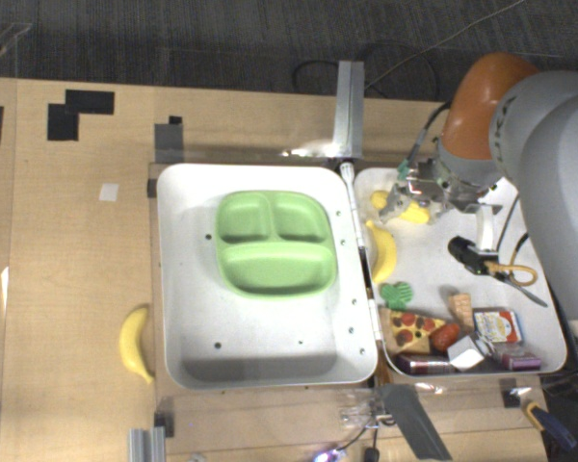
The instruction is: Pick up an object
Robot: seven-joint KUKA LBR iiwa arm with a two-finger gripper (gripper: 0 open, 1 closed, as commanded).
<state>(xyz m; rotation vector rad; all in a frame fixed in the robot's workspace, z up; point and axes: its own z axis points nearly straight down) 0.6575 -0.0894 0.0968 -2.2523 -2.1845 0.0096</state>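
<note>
The pale wooden surface carries two white bins, and the grey arm reaches in over the right one. The left bin holds a single green divided plate lying flat near its middle. The right bin holds all the likely candidates for picking. A banana lies along its left wall, and a second banana lies outside on the surface, just beside the left bin. Along the near edge of the right bin are a toy pizza slice, a small printed box, a purple marker and a small green piece.

The gripper sits low in the far left corner of the right bin, right over a small yellow object. Whether it is open or closed cannot be told from this angle, and nothing can be seen held in it. By my reading the approach is made, while the grasp and the lift are not yet done
</note>
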